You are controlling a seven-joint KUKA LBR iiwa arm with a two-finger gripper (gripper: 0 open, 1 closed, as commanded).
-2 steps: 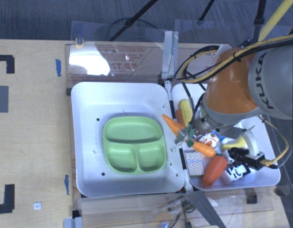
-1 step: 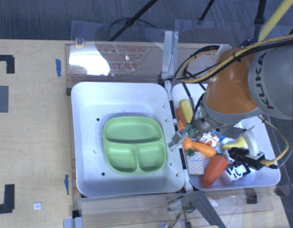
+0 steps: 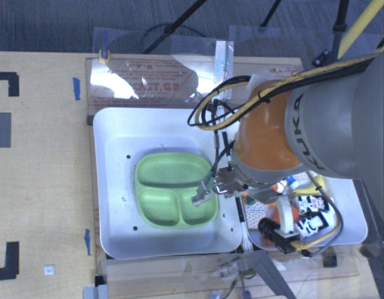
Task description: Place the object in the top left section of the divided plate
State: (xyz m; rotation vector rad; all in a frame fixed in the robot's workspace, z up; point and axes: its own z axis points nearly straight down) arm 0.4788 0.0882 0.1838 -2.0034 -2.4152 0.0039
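A light green divided plate (image 3: 168, 172) lies in the left white bin (image 3: 111, 136). It has one long section across the far side and two smaller sections on the near side, and all look bare. My gripper (image 3: 202, 194) hangs over the plate's right edge, above the near right section. The grey arm with its orange band (image 3: 266, 136) hides the space behind it. I cannot make out any object at the gripper's tip.
The right bin (image 3: 356, 223) holds several small items, among them an orange piece (image 3: 285, 213) and a black-and-white patterned item (image 3: 311, 222), mostly hidden under the arm. Cables (image 3: 210, 114) loop off the wrist over the left bin's far right corner.
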